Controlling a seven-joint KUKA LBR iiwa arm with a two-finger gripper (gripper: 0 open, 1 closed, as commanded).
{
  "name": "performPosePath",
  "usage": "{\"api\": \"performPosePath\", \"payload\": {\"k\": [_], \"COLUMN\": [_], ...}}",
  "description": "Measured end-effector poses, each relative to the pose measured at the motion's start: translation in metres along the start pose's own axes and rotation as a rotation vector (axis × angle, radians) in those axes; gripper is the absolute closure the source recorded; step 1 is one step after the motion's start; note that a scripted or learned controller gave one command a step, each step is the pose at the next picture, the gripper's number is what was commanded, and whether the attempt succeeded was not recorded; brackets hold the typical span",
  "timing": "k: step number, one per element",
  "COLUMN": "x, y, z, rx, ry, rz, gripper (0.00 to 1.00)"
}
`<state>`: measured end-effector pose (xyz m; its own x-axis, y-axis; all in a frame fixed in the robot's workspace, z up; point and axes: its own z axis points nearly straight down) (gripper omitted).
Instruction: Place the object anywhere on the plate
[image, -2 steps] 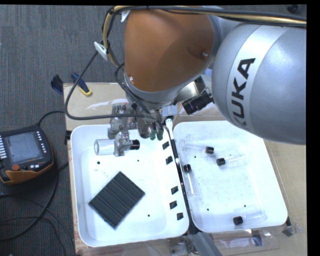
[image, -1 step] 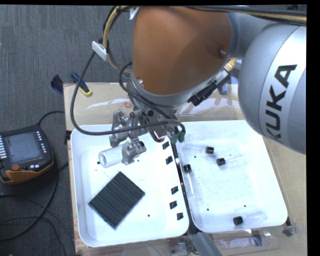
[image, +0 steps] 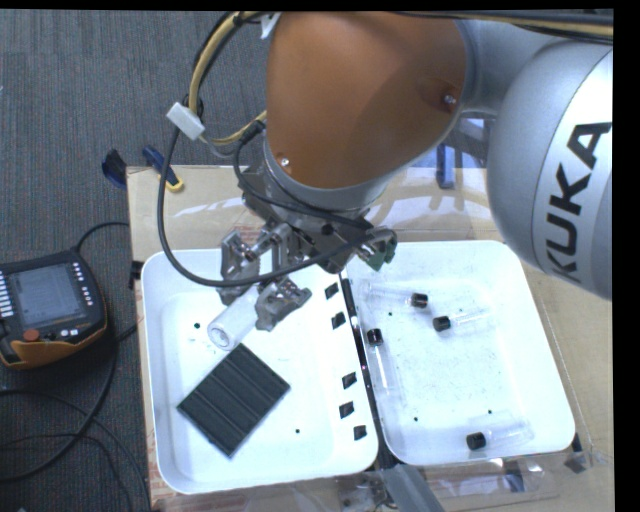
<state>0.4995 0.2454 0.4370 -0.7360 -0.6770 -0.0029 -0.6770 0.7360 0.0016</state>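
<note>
Gripper (image: 262, 285) over the left bin (image: 165, 300), fingers closed on a white tube (image: 232, 325) lying tilted just below them. Dark ribbed plate (image: 234, 398) further below the gripper, close to the tube, apart. Small black caps (image: 441, 323) well right, in the right bin (image: 540, 340).

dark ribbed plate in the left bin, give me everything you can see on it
The plate is a dark grey, near-black square slab with parallel ridges across its top, matte, plastic or rubber by look. It lies flat on the left bin floor, turned so its corners point along the bin. Nothing rests on it; the white tube lies just above, apart from it.
</note>
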Motion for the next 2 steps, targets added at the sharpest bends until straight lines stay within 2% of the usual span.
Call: {"api": "performPosePath", "payload": {"k": [1,2], "x": [0.0000,0.0000], "y": [0.0000,0.0000], "z": [0.0000,0.0000], "rx": [0.000,0.000], "ry": [0.000,0.000], "rz": [0.000,0.000], "gripper": [0.00,0.00]}}
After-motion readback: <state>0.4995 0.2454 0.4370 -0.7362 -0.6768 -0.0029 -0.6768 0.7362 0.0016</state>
